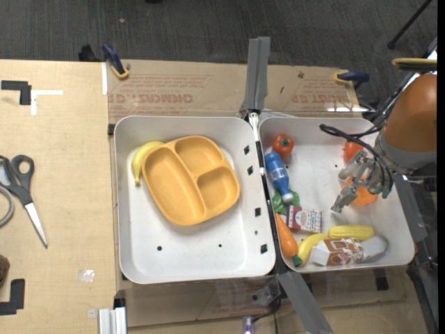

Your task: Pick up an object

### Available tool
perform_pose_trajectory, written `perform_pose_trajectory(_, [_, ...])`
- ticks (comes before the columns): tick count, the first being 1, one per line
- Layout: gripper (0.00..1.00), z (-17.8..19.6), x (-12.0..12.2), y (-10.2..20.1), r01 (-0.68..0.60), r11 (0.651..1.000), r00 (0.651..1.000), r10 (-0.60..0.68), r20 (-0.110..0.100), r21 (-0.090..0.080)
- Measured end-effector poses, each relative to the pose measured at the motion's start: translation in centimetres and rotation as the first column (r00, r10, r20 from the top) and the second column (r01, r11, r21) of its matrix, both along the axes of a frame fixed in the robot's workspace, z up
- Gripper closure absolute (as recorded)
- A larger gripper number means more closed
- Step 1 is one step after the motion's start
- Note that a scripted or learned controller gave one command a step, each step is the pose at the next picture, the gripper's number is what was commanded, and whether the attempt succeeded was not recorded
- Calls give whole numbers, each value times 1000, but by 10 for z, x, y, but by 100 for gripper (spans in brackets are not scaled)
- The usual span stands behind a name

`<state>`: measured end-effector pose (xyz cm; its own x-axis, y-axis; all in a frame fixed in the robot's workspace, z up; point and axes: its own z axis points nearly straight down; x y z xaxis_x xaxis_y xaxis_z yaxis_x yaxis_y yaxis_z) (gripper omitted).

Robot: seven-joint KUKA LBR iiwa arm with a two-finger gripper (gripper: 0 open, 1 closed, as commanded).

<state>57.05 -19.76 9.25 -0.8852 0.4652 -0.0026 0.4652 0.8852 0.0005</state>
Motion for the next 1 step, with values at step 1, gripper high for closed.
perform_pose_trajectory(1, [0,0,1,0,19,1000,1000,-19,1,1])
